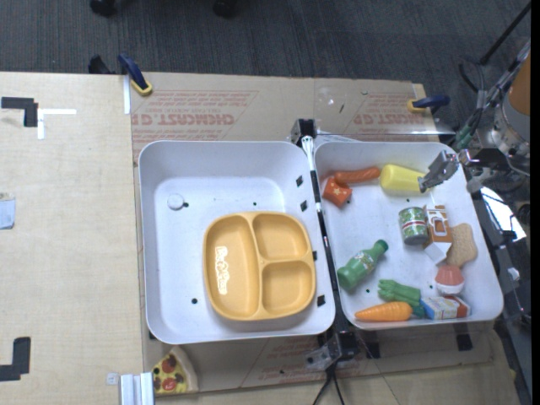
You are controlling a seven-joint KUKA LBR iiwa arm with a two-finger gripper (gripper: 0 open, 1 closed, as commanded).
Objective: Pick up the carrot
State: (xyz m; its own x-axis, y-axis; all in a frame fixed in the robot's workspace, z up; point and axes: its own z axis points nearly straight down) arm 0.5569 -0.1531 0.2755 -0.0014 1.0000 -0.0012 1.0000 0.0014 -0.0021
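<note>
We see the carrot (384, 312) lying along the right bin's (485, 226) near edge — green pepper (399, 292) just behind, carton (445, 308) to its right. Our claw (437, 174) hovers at the far right rim beside the yellow block (401, 179), fingers apart, gripping nothing.
</note>
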